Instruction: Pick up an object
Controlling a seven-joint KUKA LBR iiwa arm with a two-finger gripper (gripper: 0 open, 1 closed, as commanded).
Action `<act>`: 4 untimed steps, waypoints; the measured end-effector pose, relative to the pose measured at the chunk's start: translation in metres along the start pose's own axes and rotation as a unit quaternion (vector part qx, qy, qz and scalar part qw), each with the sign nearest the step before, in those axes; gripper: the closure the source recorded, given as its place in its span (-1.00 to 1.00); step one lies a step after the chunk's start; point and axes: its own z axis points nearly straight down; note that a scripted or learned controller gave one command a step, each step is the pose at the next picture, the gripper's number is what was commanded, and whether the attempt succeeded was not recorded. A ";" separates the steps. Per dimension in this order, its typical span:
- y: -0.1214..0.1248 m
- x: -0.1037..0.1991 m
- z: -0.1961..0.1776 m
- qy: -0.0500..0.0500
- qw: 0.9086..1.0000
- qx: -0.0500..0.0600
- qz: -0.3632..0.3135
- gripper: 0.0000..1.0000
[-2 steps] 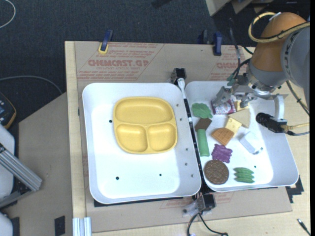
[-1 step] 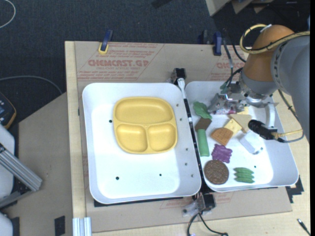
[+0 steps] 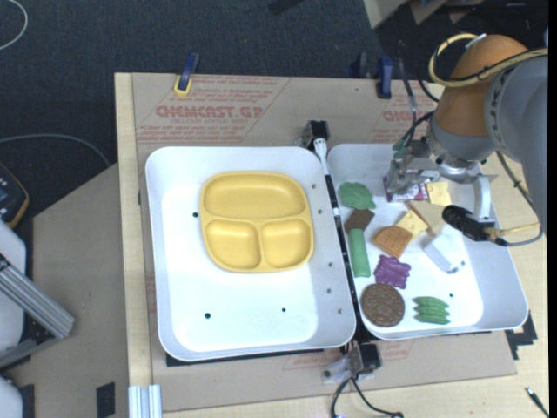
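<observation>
The right bin [image 3: 496,296] holds several toy foods: a green leaf [image 3: 355,195], a brown block [image 3: 359,219], a green stick [image 3: 358,252], an orange cracker [image 3: 392,240], purple grapes [image 3: 392,272], a round brown patty [image 3: 383,304], a green pea pod [image 3: 431,310], a tan wedge [image 3: 414,220] and a white piece [image 3: 442,252]. My gripper [image 3: 406,183] hangs low over the far part of this bin, just right of the green leaf and above the tan wedge. A small reddish item [image 3: 409,195] lies right at its tip.
The left bin [image 3: 174,259] bears a yellow divided plate [image 3: 258,220]. A black part of the arm's fittings [image 3: 466,225] with a yellow cable juts over the right bin. Clamps [image 3: 184,75] sit on the board's far edge.
</observation>
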 end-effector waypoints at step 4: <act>-0.043 0.014 -0.130 0.002 1.000 0.008 0.001 1.00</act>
